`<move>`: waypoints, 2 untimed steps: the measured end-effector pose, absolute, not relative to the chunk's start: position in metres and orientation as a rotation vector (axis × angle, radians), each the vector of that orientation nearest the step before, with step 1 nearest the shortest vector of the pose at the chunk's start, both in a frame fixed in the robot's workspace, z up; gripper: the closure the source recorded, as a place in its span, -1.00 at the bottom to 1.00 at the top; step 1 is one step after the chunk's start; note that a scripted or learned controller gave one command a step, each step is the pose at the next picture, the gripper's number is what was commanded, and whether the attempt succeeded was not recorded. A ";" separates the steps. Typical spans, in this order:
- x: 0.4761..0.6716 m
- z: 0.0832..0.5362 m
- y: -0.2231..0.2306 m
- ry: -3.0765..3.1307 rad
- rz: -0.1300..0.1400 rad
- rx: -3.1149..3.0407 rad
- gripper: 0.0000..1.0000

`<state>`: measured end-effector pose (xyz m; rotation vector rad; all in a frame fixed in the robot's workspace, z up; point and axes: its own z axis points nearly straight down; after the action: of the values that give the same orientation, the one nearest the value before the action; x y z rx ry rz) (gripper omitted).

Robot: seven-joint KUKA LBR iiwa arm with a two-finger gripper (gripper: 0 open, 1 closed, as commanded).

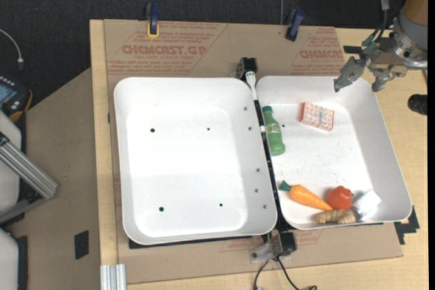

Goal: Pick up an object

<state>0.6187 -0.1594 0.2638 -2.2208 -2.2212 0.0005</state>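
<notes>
The small patterned box (317, 116) lies flat in the far part of the right bin (387, 146), apart from the green bottle (274, 131). It looks light and stiff; gripping across its short sides seems best. The gripper (363, 76) hovers far-right, jaws apart, empty.

Right bin (391, 166) contents: green bottle (274, 131) lying flat against the bin's left wall, cap toward the frame top. Small red-and-white patterned box (317, 116), upper middle, slightly tilted. Lower right cluster: orange carrot (306, 197), red tomato (340, 197), brown ginger-like root (336, 216), small white piece (368, 204) just beside them.
</notes>
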 end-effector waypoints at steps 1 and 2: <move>0.574 0.352 -0.118 -2.232 -0.011 -2.223 -1.00; 0.525 0.468 -0.079 -2.235 -0.019 -2.226 -1.00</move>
<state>0.5253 -0.0789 0.4681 -2.2256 -2.2355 -0.0188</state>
